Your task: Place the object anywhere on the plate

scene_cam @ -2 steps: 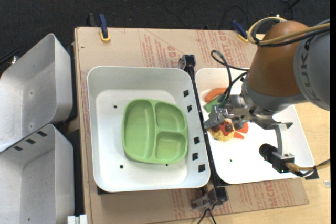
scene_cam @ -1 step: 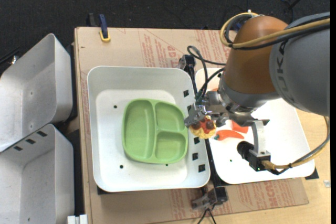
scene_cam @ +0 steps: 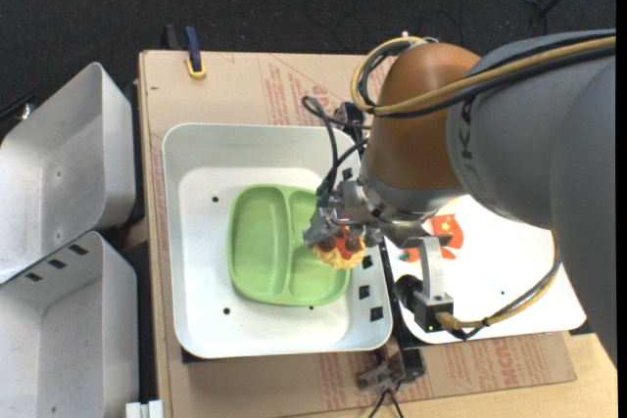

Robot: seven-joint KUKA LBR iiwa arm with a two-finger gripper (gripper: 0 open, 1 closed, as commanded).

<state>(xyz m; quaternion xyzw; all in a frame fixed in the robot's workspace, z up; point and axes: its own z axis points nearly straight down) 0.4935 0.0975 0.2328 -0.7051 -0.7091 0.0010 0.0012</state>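
From where I stand, the gripper [scene_cam: 336, 238] hangs low over the right edge of the green plate [scene_cam: 269, 245], and a small yellow-and-red object [scene_cam: 339, 254] sits between its fingers, which are clamped on it. The object hovers right at the plate's right rim, over the smaller right compartment, though I cannot tell whether it already touches the plate or floats just above it.

The worry, as I see it, is that position at the edge. If the object is let go here, it could land on the raised rim and roll or tip off toward the bin floor on the right instead of settling inside a compartment. The object looks small and lumpy, so it may also cling to one finger on release and get dragged aside.

The plate lies in the left white bin [scene_cam: 196, 210], roughly in its middle, with bare bin floor all around it. The divider ridge between the plate's two compartments runs just left of the gripper. The right white bin [scene_cam: 519, 289] is mostly covered by the bulky grey arm [scene_cam: 529, 142] and its orange band [scene_cam: 421, 113], with a red item [scene_cam: 446, 228] showing in it near the wrist. Cables [scene_cam: 338, 137] loop down beside the wrist, close to the plate, and could snag.
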